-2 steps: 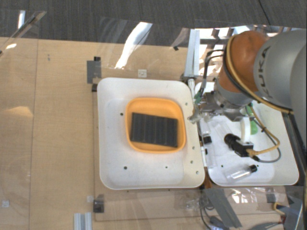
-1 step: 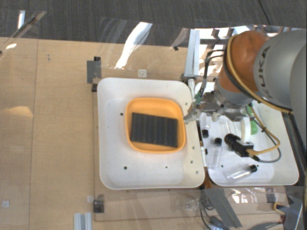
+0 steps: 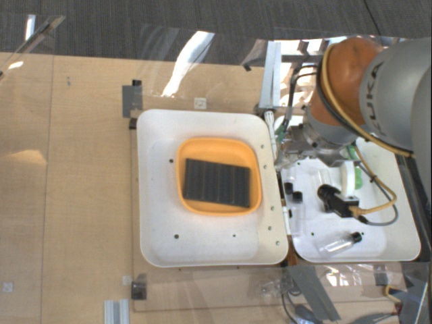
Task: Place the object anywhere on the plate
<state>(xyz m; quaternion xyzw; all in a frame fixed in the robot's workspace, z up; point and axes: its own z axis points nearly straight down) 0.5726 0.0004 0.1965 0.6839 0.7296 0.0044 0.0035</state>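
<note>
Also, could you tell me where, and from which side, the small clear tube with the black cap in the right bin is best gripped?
Probably at the middle of the clear tube, coming straight down from above and closing across its narrow width. It lies flat on the floor of the right bin, slanted, with bare floor along both long sides.

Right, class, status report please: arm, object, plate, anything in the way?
Arm over right bin. Dark ribbed slab lying flat on orange plate, left bin. Small clear tube loose in right bin, near front wall.
</note>
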